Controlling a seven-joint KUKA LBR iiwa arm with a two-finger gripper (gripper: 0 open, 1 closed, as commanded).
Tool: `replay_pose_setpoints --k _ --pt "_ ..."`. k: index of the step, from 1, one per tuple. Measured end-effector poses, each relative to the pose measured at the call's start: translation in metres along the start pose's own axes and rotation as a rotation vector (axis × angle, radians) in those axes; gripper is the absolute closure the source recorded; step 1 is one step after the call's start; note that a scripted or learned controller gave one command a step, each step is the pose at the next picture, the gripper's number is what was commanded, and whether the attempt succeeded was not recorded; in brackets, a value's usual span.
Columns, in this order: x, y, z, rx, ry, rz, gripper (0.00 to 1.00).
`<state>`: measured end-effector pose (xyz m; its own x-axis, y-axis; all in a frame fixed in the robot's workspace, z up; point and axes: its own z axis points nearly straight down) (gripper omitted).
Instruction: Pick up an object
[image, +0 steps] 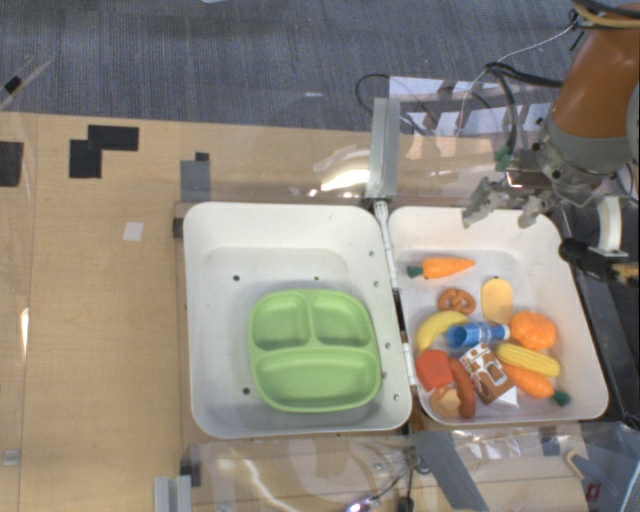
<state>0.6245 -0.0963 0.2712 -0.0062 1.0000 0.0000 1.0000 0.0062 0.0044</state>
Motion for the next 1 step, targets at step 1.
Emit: replay_pose_setpoints --k 1 --pt "0.0273 -0.0880 -0.0238 -0.001 0.001 0.016 0.00"
